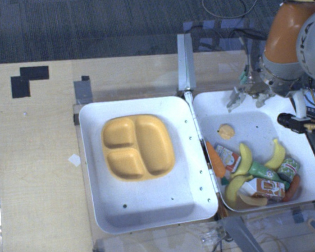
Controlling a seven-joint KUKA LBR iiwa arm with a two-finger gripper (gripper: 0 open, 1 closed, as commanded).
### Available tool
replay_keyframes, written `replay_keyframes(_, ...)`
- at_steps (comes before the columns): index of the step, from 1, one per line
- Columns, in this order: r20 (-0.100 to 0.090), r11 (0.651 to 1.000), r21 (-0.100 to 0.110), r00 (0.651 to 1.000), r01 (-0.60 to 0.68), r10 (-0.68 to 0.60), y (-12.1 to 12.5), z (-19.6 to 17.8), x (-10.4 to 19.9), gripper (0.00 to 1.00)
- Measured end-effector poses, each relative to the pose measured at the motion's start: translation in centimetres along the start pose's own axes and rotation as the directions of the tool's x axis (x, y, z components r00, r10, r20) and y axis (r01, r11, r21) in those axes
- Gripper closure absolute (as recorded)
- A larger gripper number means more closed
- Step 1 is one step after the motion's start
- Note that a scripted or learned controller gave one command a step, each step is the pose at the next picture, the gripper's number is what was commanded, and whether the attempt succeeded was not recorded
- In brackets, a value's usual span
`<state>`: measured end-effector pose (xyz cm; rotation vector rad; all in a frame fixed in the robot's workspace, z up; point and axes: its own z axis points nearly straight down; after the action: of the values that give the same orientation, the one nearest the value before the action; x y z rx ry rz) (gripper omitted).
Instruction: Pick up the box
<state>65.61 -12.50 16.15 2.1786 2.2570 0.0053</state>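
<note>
Camera view puts the gripper (248,96) spread and holding nothing, above the right bin's (258,121) far edge. Nearer the camera inside that bin, the box (264,187) lies among bananas (242,166). Approach step, I judge; next, descend over it.

Gripper (250,96) hangs open over the right bin's (258,118) far end, box (266,188) sitting among bananas (242,164) at the near end.

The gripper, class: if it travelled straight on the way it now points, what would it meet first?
The gripper points down over the right bin, so probably its bare white floor, away from the toys; depth is unclear.
</note>
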Motion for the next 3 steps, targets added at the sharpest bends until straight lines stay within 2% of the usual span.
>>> replay_keyframes(1, 0.001, 0.998, -0.004, 0.998, 0.066, -0.066, -2.2, 7.3, -1.6, 0.00)
replay_keyframes(2, 0.001, 1.000, -0.003, 1.000, 0.028, -0.028, -4.5, 7.3, -7.9, 0.00)
replay_keyframes(3, 0.001, 0.992, -0.003, 0.992, 0.129, -0.129, 1.4, 7.3, -3.7, 0.00)
